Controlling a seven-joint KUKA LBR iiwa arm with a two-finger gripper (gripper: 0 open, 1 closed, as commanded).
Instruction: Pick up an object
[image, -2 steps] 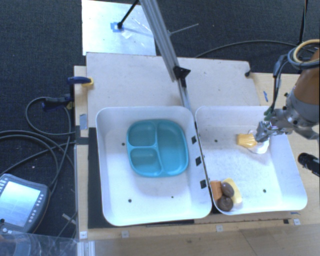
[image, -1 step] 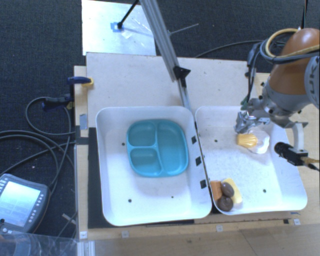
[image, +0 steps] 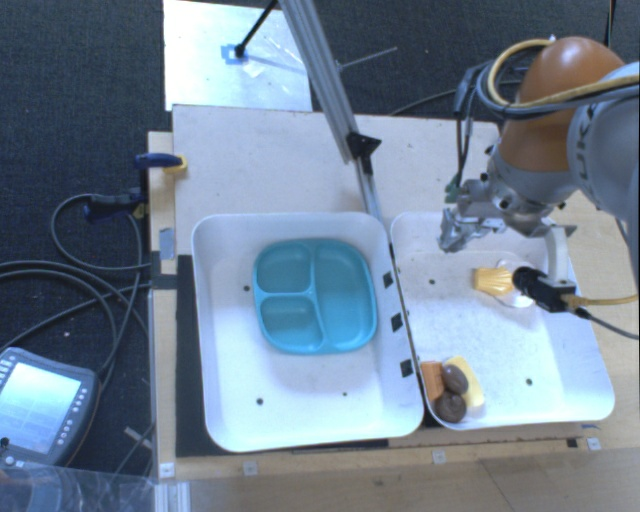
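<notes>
Cannot tell whether spread or pressed together at the gripper (image: 462, 235), upper right of frame over the right bin (image: 520, 345); for the yellow object (image: 492, 279) just lower right of it, recommend centring overhead, descending straight, closing gently.

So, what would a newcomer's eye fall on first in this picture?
Most likely the blue divided plate, lying alone in the middle of the left bin. Then the gripper, hanging over the far part of the right bin, with a small yellow thing close beside it. A little heap of brown, orange and yellow pieces sits in that bin's near left corner.
</notes>
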